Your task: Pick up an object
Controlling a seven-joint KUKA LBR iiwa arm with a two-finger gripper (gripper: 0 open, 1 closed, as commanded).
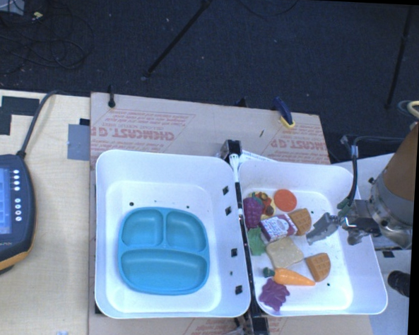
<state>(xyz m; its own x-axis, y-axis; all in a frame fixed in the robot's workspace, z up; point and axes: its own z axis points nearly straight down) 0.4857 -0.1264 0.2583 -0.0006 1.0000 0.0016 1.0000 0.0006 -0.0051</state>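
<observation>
Approach step: the gripper (324, 227), jaws spread wide and holding nothing, hovers over the right bin (361, 296) beside the bread slice (285, 252); next, descend and close.

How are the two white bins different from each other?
The left bin holds one blue divided plate, while the right bin holds a jumble of small toy foods, such as a carrot and purple grapes. The gripper hangs over the right bin, not the left. Both are shallow, white and alike in shape.
</observation>
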